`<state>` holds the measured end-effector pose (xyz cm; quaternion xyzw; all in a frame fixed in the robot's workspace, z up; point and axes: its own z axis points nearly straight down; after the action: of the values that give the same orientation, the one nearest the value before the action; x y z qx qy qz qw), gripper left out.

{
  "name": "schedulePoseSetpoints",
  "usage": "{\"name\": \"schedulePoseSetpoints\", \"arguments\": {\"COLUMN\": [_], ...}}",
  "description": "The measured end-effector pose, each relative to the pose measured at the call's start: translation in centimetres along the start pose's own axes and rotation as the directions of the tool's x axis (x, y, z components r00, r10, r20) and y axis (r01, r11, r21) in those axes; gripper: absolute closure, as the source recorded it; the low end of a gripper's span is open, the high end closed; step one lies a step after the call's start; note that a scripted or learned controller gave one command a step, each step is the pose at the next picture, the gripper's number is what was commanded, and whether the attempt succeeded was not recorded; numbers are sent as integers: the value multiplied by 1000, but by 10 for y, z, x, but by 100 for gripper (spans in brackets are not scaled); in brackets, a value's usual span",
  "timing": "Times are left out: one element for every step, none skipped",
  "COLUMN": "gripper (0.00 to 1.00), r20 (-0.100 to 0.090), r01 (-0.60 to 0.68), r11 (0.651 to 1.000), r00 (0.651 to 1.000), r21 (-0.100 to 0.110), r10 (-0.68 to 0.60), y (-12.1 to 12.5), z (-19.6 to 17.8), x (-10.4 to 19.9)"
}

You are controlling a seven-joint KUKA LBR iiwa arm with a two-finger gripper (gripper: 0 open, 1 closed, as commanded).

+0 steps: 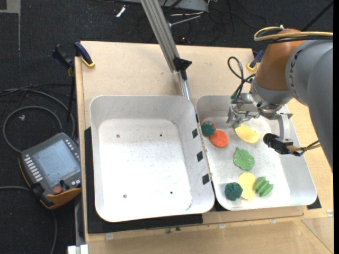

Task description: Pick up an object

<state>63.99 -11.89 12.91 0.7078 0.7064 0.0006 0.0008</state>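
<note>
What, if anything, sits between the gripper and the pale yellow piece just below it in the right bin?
Nothing visible does. The gripper hangs directly over the upper edge of the pale yellow piece; the orange piece and light green leaf lie off to the sides.

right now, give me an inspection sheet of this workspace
surface: wooden bench bearing two white bins; left bin, right bin.
job's things: all in the right bin: orange piece touching a small green piece, pale yellow piece, light green leaf, dark green piece, yellow disc, ridged green piece.
clutter: clamp at the bench's far left corner.
grippers: tool low over the right bin's far end, beside the pale yellow piece; grip cannot be judged.
cables: black cable looping at the wrist; more on the floor.
surroundings: teach pendant on the floor; metal pole.
</note>
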Motion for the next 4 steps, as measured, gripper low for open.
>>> {"name": "schedulePoseSetpoints", "arguments": {"gripper": [100,100,100,100], "r20": [1,2,1,-2], "r01": [0,1,4,10], "r11": [1000,1000,1000,1000], "r00": [1000,1000,1000,1000], "r21": [-5,-5,-2,3], "r10": [0,-1,-4,-10], "y": [0,4,5,12], "z": [-64,-118,-139,-121], "x": [-4,-14,-14,42]}}
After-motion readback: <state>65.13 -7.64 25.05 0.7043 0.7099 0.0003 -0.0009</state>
